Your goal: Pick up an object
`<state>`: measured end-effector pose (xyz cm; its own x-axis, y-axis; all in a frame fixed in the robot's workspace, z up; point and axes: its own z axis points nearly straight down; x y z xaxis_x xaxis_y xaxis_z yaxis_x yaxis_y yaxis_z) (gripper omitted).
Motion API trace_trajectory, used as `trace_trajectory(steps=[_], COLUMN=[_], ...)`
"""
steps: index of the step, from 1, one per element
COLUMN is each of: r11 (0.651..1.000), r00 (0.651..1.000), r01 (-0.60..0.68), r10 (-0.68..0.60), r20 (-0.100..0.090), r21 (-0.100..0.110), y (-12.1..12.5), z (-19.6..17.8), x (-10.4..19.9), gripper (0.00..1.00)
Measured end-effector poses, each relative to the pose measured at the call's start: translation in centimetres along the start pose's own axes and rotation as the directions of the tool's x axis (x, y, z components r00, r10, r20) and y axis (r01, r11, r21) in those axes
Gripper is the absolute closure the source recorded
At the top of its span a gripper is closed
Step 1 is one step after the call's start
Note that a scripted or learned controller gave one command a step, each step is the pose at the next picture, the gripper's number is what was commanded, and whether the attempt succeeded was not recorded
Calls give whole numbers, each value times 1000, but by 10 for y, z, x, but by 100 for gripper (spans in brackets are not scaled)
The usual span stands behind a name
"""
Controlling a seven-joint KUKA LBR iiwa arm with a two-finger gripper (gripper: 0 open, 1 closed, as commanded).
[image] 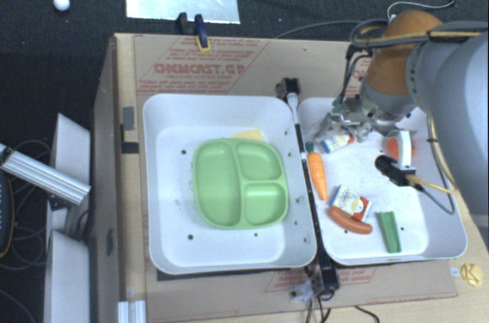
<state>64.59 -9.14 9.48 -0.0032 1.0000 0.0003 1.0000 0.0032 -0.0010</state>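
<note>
My gripper hangs low over the far left part of the right bin. A small white carton with blue and red print lies right under its tip; whether they touch I cannot tell. Further forward in that bin lie an orange carrot along the left wall, a second small printed carton, a red sausage and a green block.
The left bin holds a green divided plate, with a yellow piece showing behind it. The divider between the two bins runs just left of the carrot. The arm's grey body covers the right bin's far right corner.
</note>
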Motion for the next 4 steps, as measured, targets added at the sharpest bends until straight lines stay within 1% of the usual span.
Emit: trace_trajectory(steps=[1, 2, 3, 4], r11=[1000, 1000, 1000, 1000], r00=[1000, 1000, 1000, 1000], r01=[3, 3, 3, 3], r10=[-3, -3, -3, -3], r20=[1, 1, 0, 1], r21=[-7, -5, -4, -4], y=[-15, 22, 23, 23], z=[-122, -148, -167, -171], x=[38, 40, 49, 48], gripper=[100, 100, 100, 100])
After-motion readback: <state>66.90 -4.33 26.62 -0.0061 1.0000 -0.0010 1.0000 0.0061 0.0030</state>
